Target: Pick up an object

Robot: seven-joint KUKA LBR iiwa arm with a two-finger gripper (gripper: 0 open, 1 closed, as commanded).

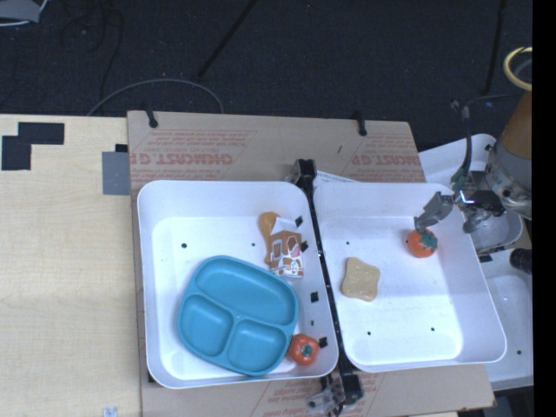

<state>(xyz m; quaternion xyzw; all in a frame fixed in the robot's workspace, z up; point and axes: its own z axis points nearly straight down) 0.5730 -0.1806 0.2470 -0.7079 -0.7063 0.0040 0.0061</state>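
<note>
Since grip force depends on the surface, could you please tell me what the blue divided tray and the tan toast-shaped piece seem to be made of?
The blue three-compartment tray in the left bin looks like moulded plastic: uniform colour, rounded edges, a soft sheen. The tan toast-shaped piece in the right bin looks matte and evenly coloured, probably a plastic or foam toy, though the view leaves that open.

Both white bins [165,302] look like smooth, slightly glossy plastic. The blue divided plate [236,315] is matt plastic. Printed cardboard [261,150] lies beneath; the surface [61,259] is pale wood.
</note>
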